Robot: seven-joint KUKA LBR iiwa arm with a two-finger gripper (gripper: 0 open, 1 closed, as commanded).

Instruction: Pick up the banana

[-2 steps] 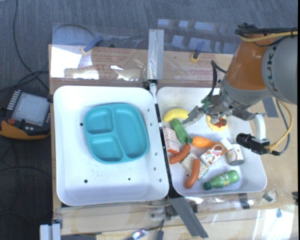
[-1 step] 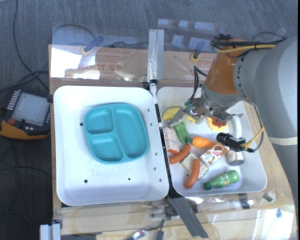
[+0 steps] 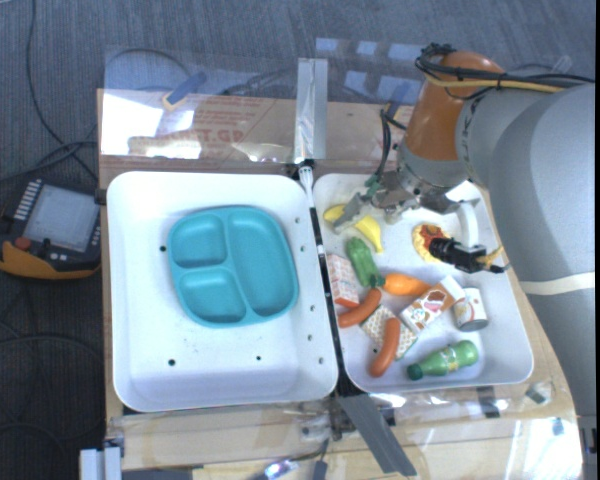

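Two white bins (image 3: 130, 298) are borne by the worktop; the banana (image 3: 367, 232) lies in the right one's far corner, the tool (image 3: 372, 200) poised just above it, presumably for grasping; its opening cannot be told.

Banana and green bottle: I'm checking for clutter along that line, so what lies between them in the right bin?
In the camera view, between the banana and the green bottle lie a green cucumber, an orange carrot and a small carton.
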